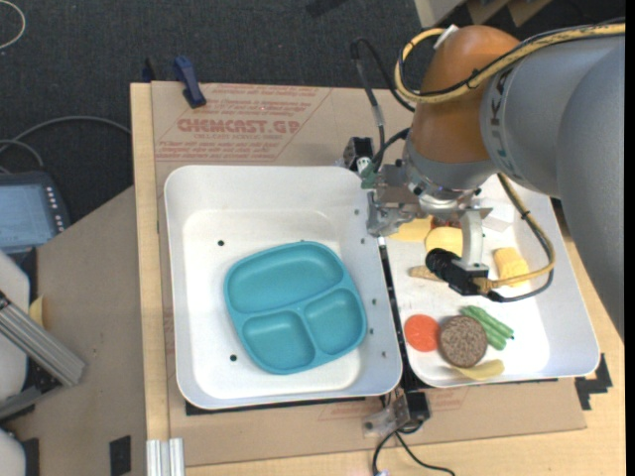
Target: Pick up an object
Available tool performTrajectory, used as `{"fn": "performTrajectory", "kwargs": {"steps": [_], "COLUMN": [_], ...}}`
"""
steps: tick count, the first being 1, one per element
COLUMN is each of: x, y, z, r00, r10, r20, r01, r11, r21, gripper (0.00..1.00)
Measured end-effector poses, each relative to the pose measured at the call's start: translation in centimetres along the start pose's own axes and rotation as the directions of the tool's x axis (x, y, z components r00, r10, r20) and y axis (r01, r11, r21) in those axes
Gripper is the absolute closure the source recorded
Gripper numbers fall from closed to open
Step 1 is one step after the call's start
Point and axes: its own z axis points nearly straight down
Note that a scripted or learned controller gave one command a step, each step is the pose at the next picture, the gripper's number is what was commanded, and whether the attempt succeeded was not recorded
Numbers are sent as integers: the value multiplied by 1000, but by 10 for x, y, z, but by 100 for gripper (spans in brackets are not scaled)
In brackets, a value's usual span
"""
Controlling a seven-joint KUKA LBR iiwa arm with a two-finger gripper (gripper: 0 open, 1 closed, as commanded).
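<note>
One camera looks down on the bench [248,107] from above, at a slant — the far edge lies toward the top of the frame, the near edge at the bottom. It is close enough that the left bin [189,226] and the right bin [566,335] take up most of the frame. The arm [566,107] enters from the right — large, nearer the lens than the bins.

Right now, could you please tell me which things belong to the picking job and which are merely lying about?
Job in hand, as I judge it:
gripper
right bin, holding the red disc, brown disc, green piece and yellow block

Probably just lying about:
teal plate in the left bin
blue clip
cardboard
</note>
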Motion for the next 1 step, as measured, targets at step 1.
{"fn": "performTrajectory", "kwargs": {"steps": [1], "x": [70], "y": [-53], "z": [-113], "r00": [1000], "r10": [-9], "r20": [-2], "r01": [9], "r11": [1000], "r21": [-17], "gripper": [100]}}
